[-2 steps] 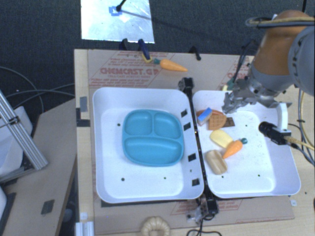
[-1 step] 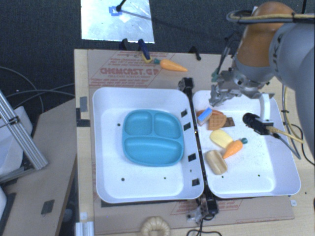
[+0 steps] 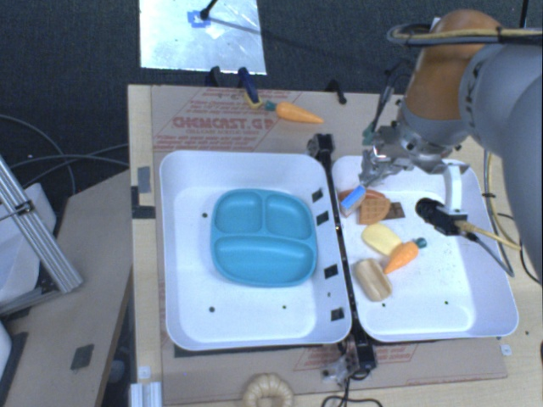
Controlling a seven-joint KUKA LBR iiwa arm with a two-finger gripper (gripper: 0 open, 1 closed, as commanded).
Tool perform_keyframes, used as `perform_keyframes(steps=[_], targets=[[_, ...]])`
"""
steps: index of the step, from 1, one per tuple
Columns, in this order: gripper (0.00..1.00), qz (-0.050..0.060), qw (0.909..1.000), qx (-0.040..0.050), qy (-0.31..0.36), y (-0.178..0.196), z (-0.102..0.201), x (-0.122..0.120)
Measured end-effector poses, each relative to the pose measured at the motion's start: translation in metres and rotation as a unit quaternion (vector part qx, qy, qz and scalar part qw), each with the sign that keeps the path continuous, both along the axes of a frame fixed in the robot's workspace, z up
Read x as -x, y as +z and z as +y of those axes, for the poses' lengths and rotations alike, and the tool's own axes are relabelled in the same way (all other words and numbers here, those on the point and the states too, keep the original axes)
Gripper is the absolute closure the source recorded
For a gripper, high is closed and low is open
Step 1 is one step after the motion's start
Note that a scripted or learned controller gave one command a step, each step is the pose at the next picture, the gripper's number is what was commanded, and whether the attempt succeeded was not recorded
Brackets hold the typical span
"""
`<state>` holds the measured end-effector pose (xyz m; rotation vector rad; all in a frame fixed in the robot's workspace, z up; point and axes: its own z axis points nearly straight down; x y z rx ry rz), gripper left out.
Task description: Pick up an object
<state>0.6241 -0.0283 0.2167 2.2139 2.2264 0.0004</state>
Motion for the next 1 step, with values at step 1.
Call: perform_keyframes(steps=[1], targets=[[1.00, -0.001, 1.0000, -0.0006, 0.000, 0.0154, 0.0009, -0.0011]])
